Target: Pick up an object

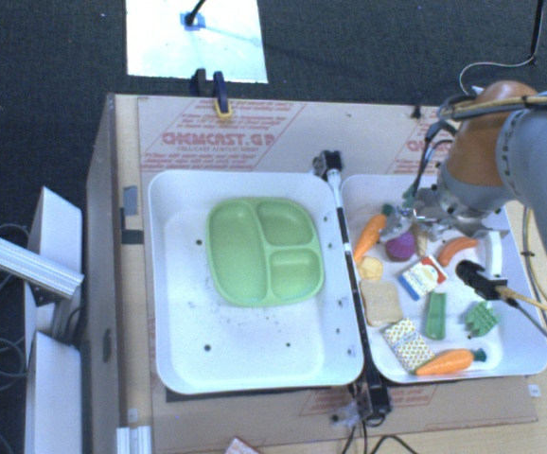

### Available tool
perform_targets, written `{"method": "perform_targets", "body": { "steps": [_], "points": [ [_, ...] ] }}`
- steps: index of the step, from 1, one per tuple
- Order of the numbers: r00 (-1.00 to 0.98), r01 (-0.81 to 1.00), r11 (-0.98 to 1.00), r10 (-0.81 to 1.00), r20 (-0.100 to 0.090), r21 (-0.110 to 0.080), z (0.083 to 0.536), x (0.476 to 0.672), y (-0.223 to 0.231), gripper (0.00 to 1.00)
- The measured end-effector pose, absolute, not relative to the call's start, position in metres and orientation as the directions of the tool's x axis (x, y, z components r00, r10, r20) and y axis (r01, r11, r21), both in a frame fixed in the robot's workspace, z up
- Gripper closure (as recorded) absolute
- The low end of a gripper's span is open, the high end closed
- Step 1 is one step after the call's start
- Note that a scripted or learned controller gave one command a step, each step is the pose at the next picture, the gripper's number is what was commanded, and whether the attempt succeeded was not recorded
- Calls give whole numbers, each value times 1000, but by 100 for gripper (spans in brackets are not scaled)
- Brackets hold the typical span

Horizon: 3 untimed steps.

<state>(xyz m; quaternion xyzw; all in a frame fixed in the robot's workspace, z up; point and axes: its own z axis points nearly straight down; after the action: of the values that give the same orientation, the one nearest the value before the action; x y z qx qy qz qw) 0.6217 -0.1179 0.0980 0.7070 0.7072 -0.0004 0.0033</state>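
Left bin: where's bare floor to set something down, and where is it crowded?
Left bin: bare floor lies in front of the green tray and along its left wall. Right bin is crowded with toy food around the gripper.

One fixed camera looks down aslant on both white bins (255,372).
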Motion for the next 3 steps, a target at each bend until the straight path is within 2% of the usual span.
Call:
{"method": "perform_targets", "body": {
  "steps": [1, 2, 3],
  "points": [
    [-2, 1000, 2, 1000, -3, 6, 108, 622, -117, 100],
    [-6, 1000, 6, 1000, 0, 6, 206, 630, -68, 100],
    [-5, 1000, 5, 1000, 0, 3, 204, 629, -69, 0]
  ]
}}
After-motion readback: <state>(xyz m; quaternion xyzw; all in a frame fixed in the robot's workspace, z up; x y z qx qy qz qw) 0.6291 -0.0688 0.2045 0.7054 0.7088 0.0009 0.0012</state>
